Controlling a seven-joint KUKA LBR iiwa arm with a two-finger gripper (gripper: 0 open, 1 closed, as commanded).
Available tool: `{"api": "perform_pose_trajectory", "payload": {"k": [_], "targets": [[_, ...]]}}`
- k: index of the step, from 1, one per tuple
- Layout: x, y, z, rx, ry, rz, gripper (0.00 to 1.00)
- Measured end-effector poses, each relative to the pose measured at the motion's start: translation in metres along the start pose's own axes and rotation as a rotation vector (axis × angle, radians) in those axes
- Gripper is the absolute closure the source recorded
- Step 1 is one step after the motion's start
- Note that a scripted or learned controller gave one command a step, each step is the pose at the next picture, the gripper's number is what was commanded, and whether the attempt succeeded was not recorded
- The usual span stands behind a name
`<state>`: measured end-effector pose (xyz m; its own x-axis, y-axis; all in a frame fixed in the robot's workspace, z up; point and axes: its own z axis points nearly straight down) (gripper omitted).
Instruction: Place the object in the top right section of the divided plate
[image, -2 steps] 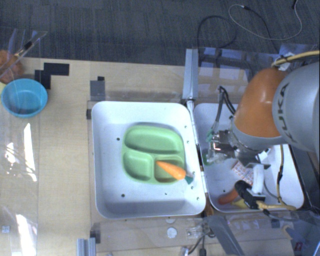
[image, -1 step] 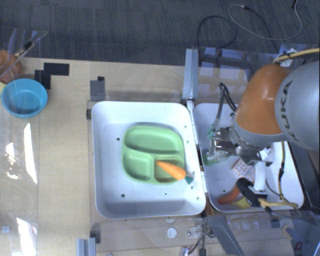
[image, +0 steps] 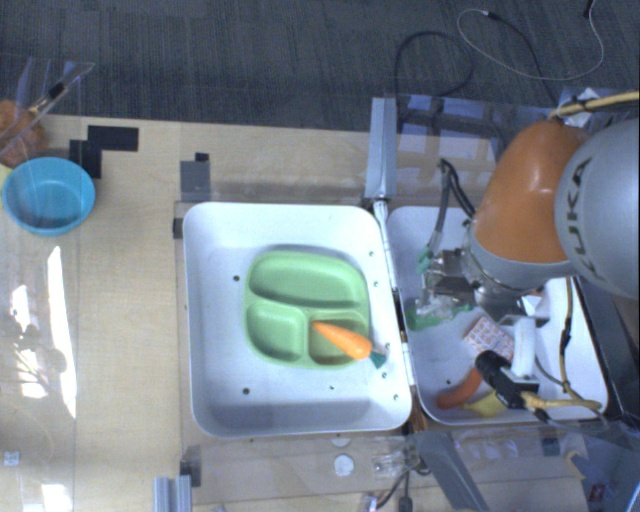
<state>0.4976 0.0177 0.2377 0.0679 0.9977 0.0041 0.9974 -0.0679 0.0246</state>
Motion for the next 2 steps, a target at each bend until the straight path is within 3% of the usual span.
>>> {"api": "perform_pose_trajectory", "payload": {"k": [1,2], "targets": [[0.001,0.002,-0.010,-0.003,0.000,-0.008,1.00],[-0.065,-0.007,0.053,0.021,-0.009,0.405,1.00]]}}
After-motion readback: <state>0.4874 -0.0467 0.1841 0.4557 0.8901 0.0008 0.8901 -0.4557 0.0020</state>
